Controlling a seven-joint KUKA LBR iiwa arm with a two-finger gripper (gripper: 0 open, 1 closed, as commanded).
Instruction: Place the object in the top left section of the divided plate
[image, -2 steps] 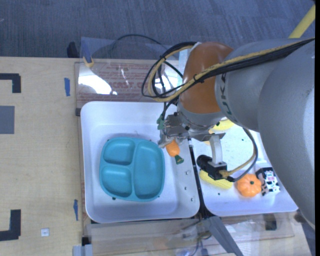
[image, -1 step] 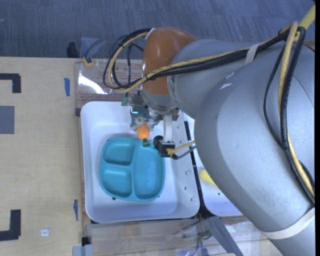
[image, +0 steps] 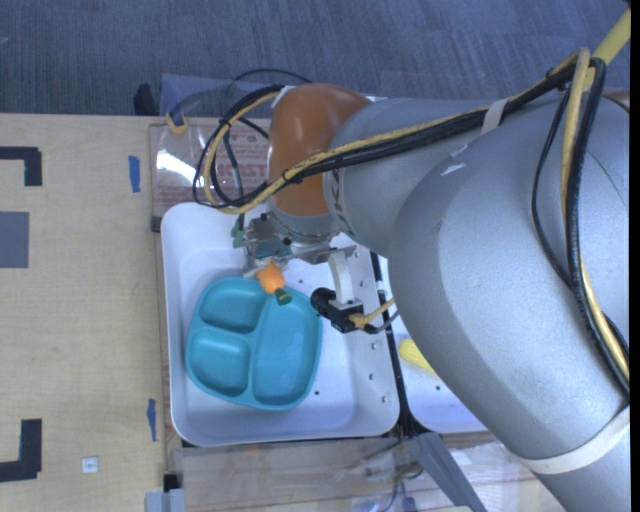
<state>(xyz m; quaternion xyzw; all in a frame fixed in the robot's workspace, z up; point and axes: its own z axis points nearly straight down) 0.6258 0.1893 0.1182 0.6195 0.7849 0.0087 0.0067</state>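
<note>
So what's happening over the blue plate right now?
Hand above plate's top edge. Small orange object just beneath it, grip unclear. Blue divided plate sits in left bin.

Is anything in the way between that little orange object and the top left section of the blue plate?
Nothing visible blocks it. The orange object sits at the hand, right at the upper rim of the divided plate. The top left section lies just beside it, open and unobstructed.

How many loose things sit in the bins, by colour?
Blue: 1, the plate
Orange with green tip: 1, the carrot under the gripper
Yellow: 1, an object partly hidden by the arm
Total: 3
</note>
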